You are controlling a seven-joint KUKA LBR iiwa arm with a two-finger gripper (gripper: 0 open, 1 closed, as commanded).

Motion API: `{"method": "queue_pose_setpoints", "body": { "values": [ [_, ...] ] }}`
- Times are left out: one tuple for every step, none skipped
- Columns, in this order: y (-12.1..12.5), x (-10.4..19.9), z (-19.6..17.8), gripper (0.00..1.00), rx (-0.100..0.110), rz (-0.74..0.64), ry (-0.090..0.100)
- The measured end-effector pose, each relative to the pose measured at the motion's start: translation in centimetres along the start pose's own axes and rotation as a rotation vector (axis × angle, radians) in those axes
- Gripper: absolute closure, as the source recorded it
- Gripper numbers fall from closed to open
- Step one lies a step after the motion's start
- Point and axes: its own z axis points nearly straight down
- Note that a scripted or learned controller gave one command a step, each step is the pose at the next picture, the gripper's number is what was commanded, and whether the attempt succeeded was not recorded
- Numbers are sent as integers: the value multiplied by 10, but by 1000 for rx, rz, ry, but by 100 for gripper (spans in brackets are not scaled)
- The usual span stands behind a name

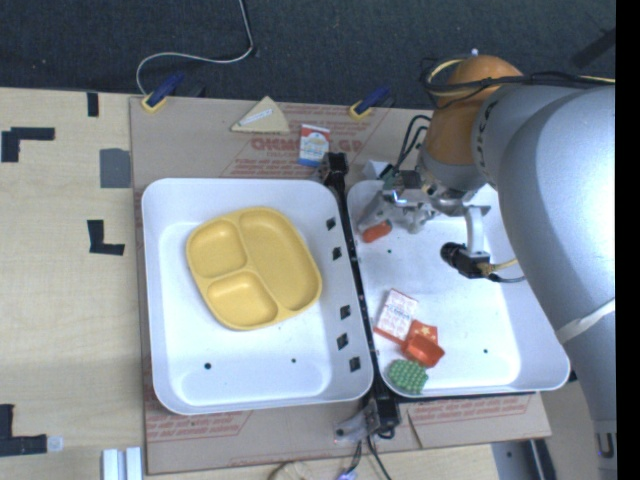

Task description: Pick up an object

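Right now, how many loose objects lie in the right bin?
4: an orange piece near the gripper at the far left, then a white packet, a red block and a green object near front. The arm may hide more.

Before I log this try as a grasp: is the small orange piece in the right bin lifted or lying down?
Lying down. The orange piece rests on the floor of the right bin, beside the gripper, not raised.

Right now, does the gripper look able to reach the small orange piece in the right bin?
Probably yes. The gripper hangs just beside the orange piece, and nothing lies between them; the red item and green item sit further down the right bin.
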Motion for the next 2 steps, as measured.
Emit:
{"method": "queue_pose_setpoints", "body": {
  "values": [
    [-5, -4, 0, 0, -3, 0, 4],
    [1, -6, 0, 0, -2, -1, 5]
  ]
}}
